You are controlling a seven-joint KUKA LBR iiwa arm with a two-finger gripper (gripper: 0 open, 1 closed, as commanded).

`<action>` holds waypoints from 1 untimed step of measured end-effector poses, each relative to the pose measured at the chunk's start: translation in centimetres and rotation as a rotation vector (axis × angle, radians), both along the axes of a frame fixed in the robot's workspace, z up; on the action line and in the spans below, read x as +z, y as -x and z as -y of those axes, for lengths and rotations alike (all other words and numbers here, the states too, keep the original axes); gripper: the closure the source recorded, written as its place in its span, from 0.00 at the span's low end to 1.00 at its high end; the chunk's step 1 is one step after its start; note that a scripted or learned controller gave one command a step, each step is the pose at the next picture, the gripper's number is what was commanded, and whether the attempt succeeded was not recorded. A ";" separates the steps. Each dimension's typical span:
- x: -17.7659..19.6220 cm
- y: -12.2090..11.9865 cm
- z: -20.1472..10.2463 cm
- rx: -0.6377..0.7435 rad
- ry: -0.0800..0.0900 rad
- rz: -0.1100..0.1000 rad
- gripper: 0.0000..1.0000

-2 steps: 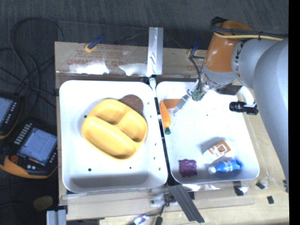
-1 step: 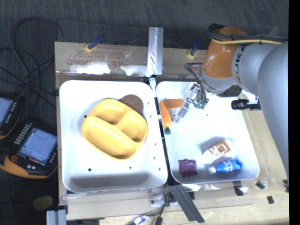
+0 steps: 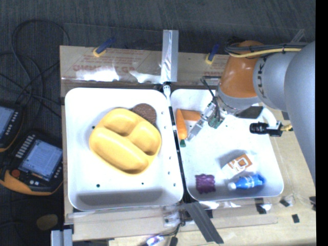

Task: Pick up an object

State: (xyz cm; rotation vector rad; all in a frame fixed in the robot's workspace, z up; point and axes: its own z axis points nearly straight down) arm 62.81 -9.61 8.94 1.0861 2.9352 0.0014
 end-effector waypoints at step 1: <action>1.1 -0.1 -0.1 -0.002 -0.002 0.005 1.00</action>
